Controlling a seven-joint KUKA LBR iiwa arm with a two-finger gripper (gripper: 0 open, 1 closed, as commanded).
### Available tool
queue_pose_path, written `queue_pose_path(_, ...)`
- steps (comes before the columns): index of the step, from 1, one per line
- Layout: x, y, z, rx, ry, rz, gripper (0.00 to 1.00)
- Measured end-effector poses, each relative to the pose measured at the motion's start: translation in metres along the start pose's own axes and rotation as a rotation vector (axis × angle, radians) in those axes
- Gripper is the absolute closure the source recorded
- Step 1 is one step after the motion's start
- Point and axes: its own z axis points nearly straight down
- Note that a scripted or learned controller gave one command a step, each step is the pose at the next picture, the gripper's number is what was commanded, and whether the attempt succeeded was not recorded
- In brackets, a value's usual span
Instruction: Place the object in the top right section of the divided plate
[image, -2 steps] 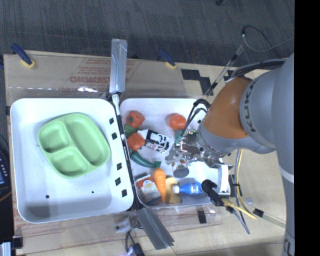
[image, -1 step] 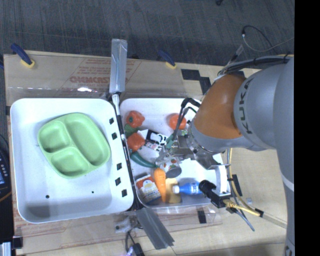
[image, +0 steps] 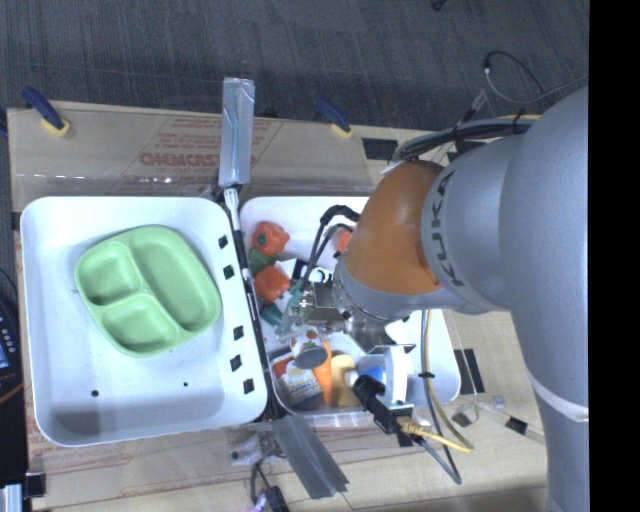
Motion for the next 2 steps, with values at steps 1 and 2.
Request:
queue_pose_path(1,0.037,-0.002,-0.064,-0.004,0.001,0.127,1.00)
queue_pose_path(2,0.108,-0.009,0.001,0.002,-0.001,-0.401,1.00)
